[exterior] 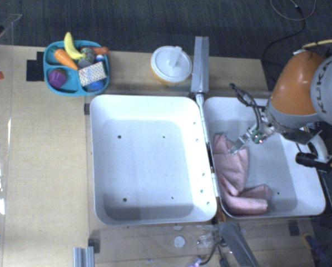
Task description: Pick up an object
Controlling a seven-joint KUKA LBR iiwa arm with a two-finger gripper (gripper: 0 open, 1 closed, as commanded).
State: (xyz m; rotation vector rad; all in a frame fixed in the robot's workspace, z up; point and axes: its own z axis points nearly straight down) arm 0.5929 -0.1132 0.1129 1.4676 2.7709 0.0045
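A crumpled pink cloth (235, 177) lies in the right bin (299, 171), along its left wall and bending right along the front. My gripper (242, 142) reaches in from the right, low over the cloth's upper end, at or very near the fabric. Whether it touches the cloth is unclear from this angle. The grey arm with its orange band (296, 90) hangs over the bin's back right corner.
The left bin (149, 160) stands beside the right one, with a metal divider post (199, 65) behind their shared edge. A blue tray of toy food (77, 67) and a white lidded cup (171, 64) sit on the bench behind the left bin.
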